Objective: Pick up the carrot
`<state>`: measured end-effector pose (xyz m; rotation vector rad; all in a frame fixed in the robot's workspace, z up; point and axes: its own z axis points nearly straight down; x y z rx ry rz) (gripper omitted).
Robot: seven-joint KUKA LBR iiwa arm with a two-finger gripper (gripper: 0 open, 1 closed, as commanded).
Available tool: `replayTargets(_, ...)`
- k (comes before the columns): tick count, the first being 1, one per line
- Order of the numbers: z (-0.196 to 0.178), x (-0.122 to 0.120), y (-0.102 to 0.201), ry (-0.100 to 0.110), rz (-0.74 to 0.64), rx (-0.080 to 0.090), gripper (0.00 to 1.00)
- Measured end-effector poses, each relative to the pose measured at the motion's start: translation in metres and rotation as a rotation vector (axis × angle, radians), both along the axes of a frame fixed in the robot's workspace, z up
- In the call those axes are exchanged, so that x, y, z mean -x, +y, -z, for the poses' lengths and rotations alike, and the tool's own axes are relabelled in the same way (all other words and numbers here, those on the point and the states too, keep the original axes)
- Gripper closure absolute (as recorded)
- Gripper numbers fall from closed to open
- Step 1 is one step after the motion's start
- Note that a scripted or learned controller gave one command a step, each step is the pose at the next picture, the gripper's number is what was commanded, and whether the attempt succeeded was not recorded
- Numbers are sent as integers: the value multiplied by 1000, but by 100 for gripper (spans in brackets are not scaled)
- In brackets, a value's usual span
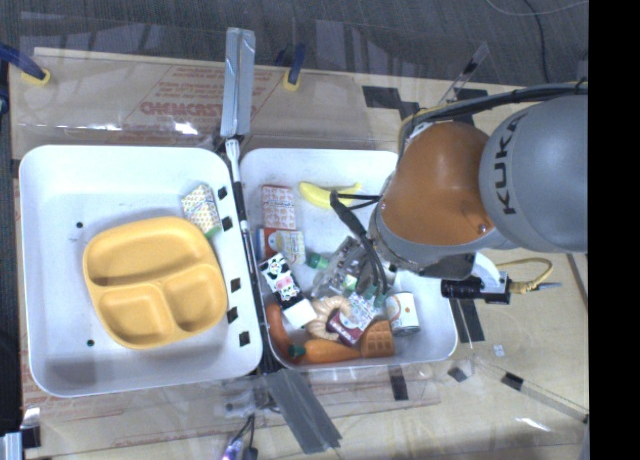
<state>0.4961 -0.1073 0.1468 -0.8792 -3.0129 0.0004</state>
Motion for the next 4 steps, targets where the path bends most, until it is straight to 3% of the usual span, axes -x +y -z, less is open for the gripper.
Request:
replayTargets(1,47,15,-29,-15,267,0,0)
replayTargets(2,40,17,-30,-7,263,0,100)
replayTargets(3,-95,18,60,-4,250,1,100)
replayTargets(4,-90,19,105,-2,330,1,100)
